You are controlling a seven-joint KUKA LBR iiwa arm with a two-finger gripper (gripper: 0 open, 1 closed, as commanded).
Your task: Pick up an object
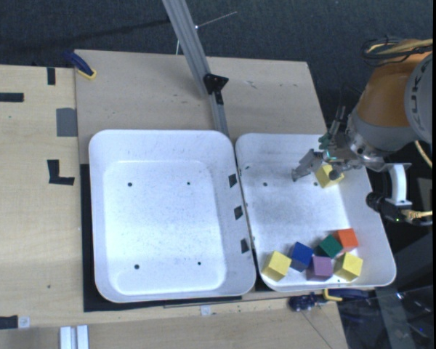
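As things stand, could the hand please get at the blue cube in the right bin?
Probably yes: the blue cube lies uncovered, but the hand hovers near a yellow cube, and the green cube crowds it.

We are looking down from one fixed camera above the bench (pixel 167 86), tilting slightly toward twelve o'clock. We are standing far enough back to be taking in both white bins: the left bin (pixel 160 213) toward nine o'clock, the right bin (pixel 291 202) toward three, the arm (pixel 392 100) entering at two o'clock.

Arm (pixel 400 100) cut off at right edge; gripper (pixel 321 167) partly hides yellow block (pixel 329 176)
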